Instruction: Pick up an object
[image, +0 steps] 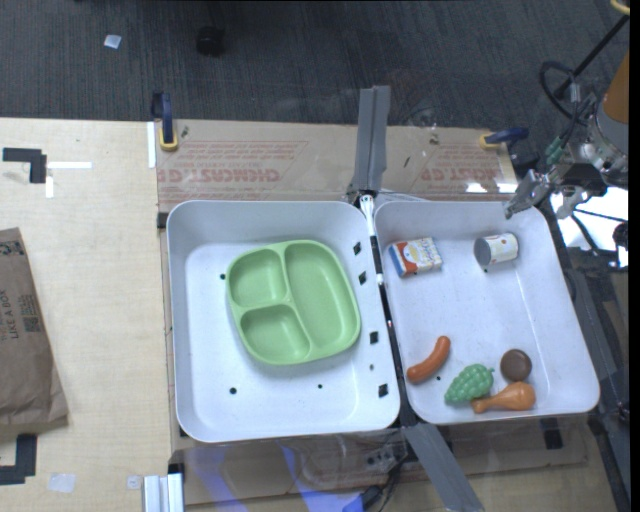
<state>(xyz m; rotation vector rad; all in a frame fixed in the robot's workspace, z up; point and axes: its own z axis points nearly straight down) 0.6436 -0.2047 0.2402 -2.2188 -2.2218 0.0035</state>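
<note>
Pale wood table carries two shallow white plastic bins against dark carpet. Left bin holds a green three-section plate. Right bin holds a small carton, a grey can on its side, a sausage, grapes. Gripper hovers unclenched at the bin's far right corner, near the can, grasping nothing.
</note>
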